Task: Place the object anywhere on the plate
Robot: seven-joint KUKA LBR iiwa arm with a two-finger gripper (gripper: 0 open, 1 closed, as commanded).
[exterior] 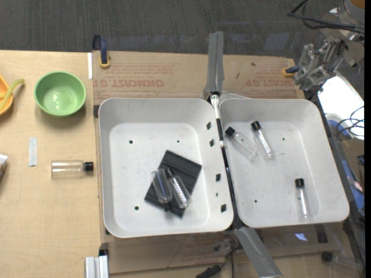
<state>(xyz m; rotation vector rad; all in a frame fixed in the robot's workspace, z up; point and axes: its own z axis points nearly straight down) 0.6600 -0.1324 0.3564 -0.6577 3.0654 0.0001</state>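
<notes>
A black square plate [181, 164] lies tilted in the left bin [116, 155]. Two clear vials [160, 185] [179, 191] rest side by side on the plate. In the right bin [324, 155] lie three clear vials with black caps: one [240, 143] and another [262, 139] near the far left, a third [301, 197] at the near right. My gripper [316, 65] hangs beyond the right bin's far right corner, away from all the vials, with nothing seen in it.
On the bench to the left stand a green bowl [60, 94], a loose vial [72, 167], a small white strip [32, 152] and an orange item [4, 95] at the edge. Cables and blue clamps [102, 50] sit behind the bins.
</notes>
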